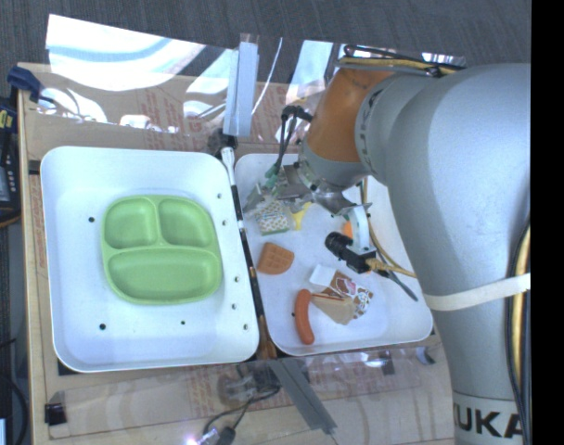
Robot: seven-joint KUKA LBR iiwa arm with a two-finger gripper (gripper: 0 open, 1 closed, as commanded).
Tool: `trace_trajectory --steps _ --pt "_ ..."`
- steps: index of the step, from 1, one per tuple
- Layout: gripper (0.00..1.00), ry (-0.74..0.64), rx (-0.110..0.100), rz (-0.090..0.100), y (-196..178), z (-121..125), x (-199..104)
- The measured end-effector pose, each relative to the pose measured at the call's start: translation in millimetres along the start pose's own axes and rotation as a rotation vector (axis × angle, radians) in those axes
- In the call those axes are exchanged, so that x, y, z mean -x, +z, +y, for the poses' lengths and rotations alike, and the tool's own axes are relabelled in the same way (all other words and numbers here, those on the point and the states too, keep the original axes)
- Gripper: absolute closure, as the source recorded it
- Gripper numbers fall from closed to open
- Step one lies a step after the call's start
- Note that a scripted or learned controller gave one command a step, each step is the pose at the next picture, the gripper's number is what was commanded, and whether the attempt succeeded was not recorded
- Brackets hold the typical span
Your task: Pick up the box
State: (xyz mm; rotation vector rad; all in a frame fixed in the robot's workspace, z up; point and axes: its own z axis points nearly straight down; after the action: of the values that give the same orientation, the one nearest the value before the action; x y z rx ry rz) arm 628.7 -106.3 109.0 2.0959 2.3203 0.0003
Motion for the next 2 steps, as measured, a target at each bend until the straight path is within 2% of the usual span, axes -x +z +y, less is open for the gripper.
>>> trace_trajectory --steps 1,2 --pt "1.0 -0.002 0.001 0.002 -10.0 0.8 -0.8" --pt "0.0 -0.002 0.001 0.002 -9.9 0.7 -0.8"
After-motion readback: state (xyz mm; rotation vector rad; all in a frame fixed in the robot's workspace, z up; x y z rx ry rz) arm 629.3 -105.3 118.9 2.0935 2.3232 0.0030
